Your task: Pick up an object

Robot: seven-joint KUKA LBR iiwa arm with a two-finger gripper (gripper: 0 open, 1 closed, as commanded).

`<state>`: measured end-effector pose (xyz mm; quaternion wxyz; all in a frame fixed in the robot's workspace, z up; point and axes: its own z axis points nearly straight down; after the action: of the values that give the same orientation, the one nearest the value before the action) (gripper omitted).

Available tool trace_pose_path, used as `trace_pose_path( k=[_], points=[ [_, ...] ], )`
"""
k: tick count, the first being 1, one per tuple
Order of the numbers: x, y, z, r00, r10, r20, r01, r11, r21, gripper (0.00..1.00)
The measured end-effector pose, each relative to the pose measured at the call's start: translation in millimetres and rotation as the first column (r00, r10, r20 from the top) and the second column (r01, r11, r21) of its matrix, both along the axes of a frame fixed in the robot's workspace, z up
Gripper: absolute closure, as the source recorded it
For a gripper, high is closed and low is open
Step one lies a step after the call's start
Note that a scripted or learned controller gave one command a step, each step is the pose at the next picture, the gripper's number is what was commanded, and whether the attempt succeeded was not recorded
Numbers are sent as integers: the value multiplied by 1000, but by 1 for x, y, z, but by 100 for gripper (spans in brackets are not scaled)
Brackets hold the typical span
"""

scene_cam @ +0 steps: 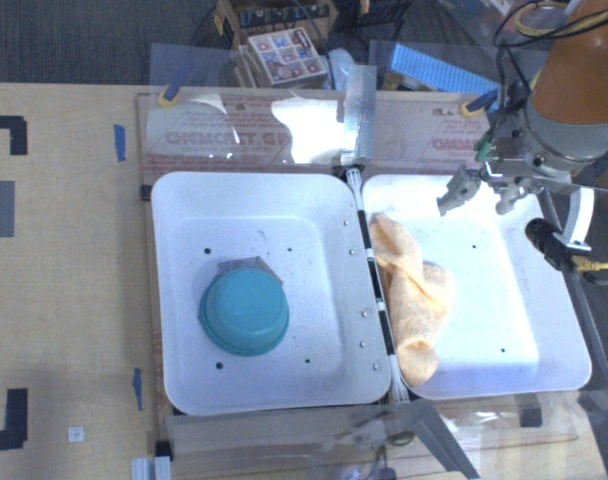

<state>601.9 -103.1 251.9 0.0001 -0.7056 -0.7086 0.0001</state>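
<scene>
A teal bowl (245, 311) sits upside down in the left bin (184, 208), on a small grey scrap. A crumpled tan cloth (412, 293) lies along the left side of the right bin (554, 358), against the divider. My gripper (482, 196) hangs over the back of the right bin, above and to the right of the cloth. Its two fingers (455, 195) stand apart with nothing between them.
A clear taped panel (284, 128) stands behind both bins. Boxes and a blue corrugated piece (439, 71) lie on the floor beyond it. A black cable and connector (549, 243) hang at the right bin's right side.
</scene>
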Motion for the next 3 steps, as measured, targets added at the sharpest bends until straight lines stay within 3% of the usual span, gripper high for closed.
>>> trace_pose_path(
  k=[1, 3],
  points=[
    [-34, 9, -155, 996, 90, 12, -90, 996, -1, 0],
    [-40, 5, -158, 995, 94, 23, -94, 996, -2, 0]
  ],
)
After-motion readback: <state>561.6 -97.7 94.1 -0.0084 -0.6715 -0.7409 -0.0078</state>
